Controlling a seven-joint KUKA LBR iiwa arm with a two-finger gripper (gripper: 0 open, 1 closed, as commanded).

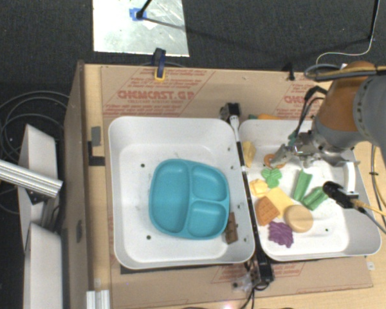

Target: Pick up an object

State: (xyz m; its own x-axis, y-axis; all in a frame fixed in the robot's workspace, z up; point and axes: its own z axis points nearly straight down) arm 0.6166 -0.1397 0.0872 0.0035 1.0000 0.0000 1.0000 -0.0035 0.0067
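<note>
We see the arm [357, 111] reaching in from the right over the right bin [367, 237], its claw [294, 148] low above that bin's upper part; we cannot tell how the claw stands, and nothing shows gripped in it. The objects to pick lie in the right bin: two green cylinders [307, 190] side by side, a purple grape cluster [280, 234] near the front, a round tan disc [300, 218] just beside it, an orange waffle-like piece [266, 210], yellow pieces [278, 197] and a small green item [271, 175] below the claw. The left bin [125, 147] holds a teal divided plate [189, 198], with a small brown object [231, 228] at its right edge
</note>
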